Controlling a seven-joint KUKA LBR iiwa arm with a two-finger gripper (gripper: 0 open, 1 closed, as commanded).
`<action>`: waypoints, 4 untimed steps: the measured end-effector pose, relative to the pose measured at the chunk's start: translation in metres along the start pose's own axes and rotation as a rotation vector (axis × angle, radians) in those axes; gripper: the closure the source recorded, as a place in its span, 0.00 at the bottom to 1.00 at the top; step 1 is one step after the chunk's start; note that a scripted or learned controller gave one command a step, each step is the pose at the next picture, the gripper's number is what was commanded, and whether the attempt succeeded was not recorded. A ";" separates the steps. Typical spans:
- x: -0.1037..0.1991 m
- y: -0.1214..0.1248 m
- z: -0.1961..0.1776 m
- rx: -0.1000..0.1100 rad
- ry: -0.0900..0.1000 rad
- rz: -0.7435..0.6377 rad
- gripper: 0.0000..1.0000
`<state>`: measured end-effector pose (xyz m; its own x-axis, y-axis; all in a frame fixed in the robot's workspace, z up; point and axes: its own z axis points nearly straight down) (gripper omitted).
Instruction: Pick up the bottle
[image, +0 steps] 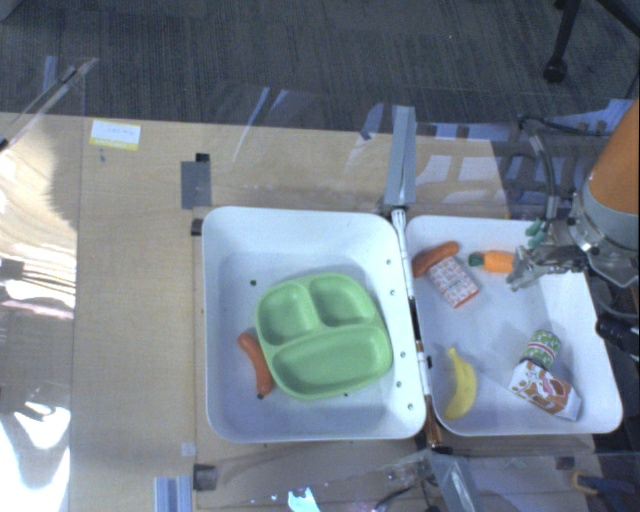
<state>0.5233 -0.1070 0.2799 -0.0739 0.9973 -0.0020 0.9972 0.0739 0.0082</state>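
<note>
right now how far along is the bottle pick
Nothing looks done: the bottle lies in the right bin, near its front right corner. The gripper is at that bin's back edge, beside a carrot, well apart from the bottle. Reaching, grasping and lifting remain.

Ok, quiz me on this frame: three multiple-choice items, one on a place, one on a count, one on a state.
1. Where is the green plate?
A. left bin
B. right bin
C. on the bench outside the bins

2. How many compartments does the plate have?
A. two
B. three
C. five

3. How does the banana lie?
A. on the plate
B. between the gripper's fingers
C. loose on the right bin's floor

Answers:
1 A: the plate sits in the left bin, a sausage at its left edge.
2 B: two small ones above one large.
3 C: it lies on the right bin floor, apart from the gripper near the carrot.
</note>
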 end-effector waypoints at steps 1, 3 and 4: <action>0.078 0.031 0.096 0.006 0.002 -0.006 1.00; 0.013 -0.034 0.190 -0.003 -0.001 0.280 1.00; 0.080 -0.029 0.042 0.003 0.000 0.594 1.00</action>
<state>0.4887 -0.0295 0.2371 0.4969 0.8678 0.0023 0.8678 -0.4969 0.0050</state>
